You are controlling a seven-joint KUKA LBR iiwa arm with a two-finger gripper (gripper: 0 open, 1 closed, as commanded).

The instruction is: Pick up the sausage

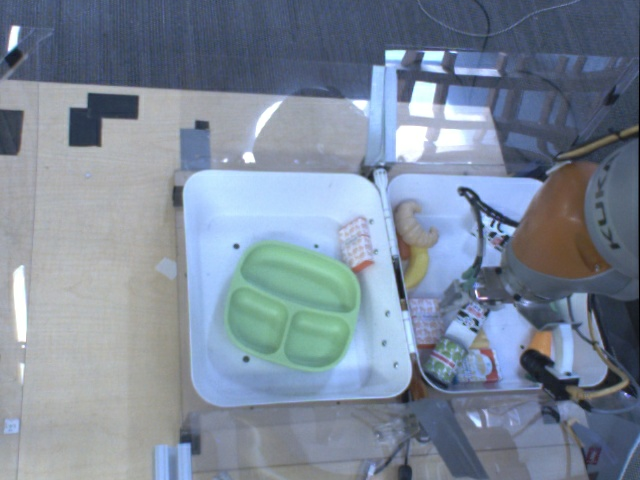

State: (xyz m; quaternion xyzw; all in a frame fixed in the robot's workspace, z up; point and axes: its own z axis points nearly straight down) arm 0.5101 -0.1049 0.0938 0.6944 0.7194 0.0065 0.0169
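Arm (575, 233) bent low over the right bin (450, 190).
Gripper (466, 303) at its 6 o'clock; grip state unclear, sausage (413, 224) at 11.

My arm (575, 233) comes in from the right edge of the camera view, its orange band bulging wide in the upper part and the grey wrist housing below it, angled down and to the left. At its tip my gripper (468, 293) points down and leftward, low over the right-hand side of the bench. From this slanted overhead angle the gripper's end is a small dark cluster, and I can't quite make out how it is set. A black cable loops off the wrist's upper left side.
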